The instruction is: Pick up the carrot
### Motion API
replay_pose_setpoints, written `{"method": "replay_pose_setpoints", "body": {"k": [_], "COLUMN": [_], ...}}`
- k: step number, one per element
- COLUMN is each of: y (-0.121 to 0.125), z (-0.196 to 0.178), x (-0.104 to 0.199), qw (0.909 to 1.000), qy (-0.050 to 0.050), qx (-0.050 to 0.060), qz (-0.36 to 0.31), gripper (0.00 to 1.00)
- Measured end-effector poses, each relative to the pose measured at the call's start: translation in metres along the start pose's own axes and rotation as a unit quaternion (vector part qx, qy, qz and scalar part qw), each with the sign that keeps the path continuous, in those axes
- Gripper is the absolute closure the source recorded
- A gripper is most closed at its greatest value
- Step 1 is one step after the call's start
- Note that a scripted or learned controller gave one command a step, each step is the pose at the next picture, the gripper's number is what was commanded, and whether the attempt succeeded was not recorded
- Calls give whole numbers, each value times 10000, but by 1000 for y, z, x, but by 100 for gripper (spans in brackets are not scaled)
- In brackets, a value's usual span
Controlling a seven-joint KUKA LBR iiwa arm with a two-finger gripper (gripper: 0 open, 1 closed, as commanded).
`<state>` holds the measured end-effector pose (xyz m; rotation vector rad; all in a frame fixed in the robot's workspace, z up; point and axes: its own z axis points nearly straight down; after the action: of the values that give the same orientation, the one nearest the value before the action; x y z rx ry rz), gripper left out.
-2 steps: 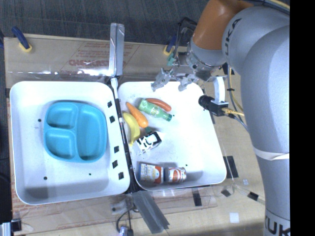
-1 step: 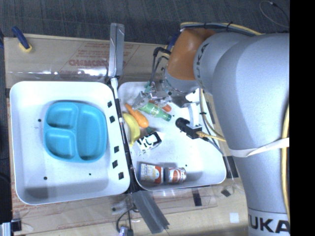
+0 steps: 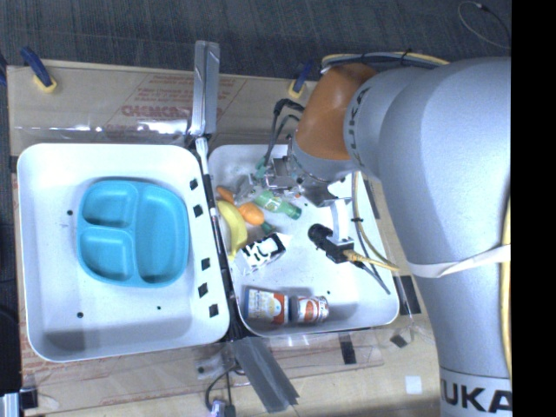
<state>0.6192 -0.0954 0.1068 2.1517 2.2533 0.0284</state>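
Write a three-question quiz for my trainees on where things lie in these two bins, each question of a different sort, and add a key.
1. True or false: the blue tray lies in the same bin as the banana.
2. Multiple choice: the carrot lies (A) right beside the banana, (B) on the blue tray, (C) on the bench outside both bins.
3. Short answer: which bin does the gripper reach into?

Key
1. False: the blue tray has the other bin to itself.
2. A.
3. The right-hand bin in the view, the one that holds the carrot.
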Motion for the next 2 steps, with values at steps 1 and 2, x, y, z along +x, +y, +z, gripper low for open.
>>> {"method": "replay_pose_setpoints", "body": {"k": [1,2], "y": [1,1], "z": [-11,-11], "x": [-1,-1], "qw": [10000,10000], "qy": [0,-2], "qx": [2,2], "qz": [-13,-16], "gripper": [100,0]}}
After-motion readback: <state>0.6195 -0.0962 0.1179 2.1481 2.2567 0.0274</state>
